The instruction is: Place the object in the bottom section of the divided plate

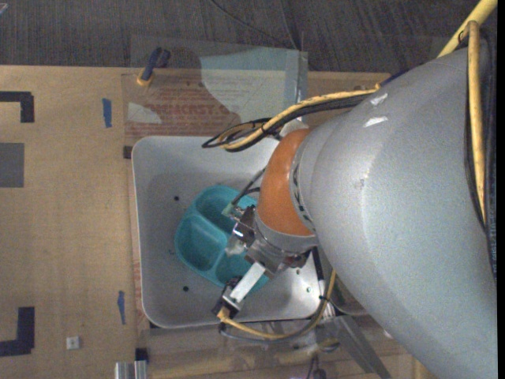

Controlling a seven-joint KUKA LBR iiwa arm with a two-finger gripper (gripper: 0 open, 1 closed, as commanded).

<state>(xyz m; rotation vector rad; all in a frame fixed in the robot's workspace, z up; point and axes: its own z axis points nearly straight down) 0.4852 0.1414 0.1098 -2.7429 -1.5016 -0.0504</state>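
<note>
Teal divided plate [201, 239] sits in a white bin [154, 212], half covered by the arm.
Its visible compartments look bare; the object to be placed cannot be made out. The grey arm [394, 212], with its orange band [284, 192], reaches in from the right, its wrist over the plate's right side, hiding the gripper, whose state I cannot tell. Yellow and black cables [260, 129] trail over the bin's upper rim.

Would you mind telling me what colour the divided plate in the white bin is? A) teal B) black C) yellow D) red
A: the divided plate lying in the white bin is teal, partly covered by the arm's orange band and wrist.
</note>
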